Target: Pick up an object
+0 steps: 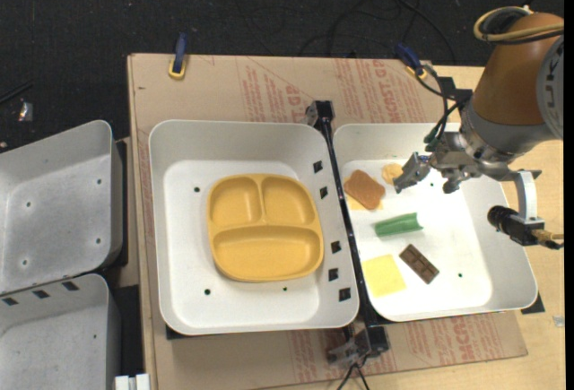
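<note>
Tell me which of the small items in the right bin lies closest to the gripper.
The small yellow-orange piece, just left of the gripper near the bin's far side. The tan block, green cylinder, brown bar and yellow square lie farther off.

Red print on board (269,92), unreadable.
</note>
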`<state>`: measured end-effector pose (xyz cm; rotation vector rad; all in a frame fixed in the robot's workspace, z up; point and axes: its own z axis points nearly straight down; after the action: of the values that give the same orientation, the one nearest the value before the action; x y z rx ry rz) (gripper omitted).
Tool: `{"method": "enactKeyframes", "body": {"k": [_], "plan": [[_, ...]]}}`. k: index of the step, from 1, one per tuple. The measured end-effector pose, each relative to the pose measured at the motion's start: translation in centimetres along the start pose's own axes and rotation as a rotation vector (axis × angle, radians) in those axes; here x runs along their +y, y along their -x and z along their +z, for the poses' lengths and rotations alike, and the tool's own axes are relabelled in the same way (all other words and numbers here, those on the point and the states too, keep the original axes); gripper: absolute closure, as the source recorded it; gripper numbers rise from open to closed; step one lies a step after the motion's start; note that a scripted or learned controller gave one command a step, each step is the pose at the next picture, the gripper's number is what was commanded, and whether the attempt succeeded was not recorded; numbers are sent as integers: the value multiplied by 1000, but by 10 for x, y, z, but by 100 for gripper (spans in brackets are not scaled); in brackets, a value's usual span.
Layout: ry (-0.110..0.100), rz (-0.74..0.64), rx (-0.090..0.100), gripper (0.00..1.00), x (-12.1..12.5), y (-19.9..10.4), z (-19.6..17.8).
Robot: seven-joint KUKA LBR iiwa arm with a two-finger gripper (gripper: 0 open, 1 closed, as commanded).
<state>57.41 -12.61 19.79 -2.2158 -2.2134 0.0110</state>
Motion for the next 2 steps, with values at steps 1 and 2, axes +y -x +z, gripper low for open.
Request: {"method": "enactKeyframes", "body": {"k": [1,2], "plan": [[11,-2,-2,0,3,0,-6],[8,0,-2,0,2,3,38]]}}
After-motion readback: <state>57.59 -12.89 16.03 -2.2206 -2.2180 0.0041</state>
